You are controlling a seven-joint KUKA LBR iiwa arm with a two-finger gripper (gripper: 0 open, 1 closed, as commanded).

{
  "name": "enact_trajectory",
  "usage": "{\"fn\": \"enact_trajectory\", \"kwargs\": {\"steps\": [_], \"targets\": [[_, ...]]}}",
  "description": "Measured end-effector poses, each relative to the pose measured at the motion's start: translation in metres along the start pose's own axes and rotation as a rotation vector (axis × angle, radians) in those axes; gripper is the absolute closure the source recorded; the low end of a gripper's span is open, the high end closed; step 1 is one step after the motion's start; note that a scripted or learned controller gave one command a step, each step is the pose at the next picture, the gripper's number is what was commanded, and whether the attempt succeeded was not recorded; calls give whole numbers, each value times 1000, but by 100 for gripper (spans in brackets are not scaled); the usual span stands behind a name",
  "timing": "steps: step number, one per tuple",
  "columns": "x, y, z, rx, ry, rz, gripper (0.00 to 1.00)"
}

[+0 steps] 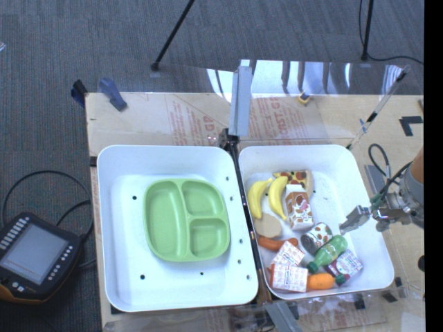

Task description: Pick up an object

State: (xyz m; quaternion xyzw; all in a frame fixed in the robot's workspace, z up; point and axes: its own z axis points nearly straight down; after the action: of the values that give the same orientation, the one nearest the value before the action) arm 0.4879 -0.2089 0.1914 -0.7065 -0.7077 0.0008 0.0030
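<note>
Right now gripper (354, 220) is hovering over right bin (353, 159), near bottle (327, 252) & can (315, 236). Can't tell its state. Green tray (185, 220) is sitting in left bin (118, 185).

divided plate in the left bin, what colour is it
Light green, plain all over, clearest in the camera view: the divided plate.
</note>
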Motion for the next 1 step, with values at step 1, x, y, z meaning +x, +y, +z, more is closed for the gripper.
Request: {"fn": "enact_trajectory", "kwargs": {"steps": [1], "targets": [[33, 79, 82, -28, -9, -55, 0]]}}
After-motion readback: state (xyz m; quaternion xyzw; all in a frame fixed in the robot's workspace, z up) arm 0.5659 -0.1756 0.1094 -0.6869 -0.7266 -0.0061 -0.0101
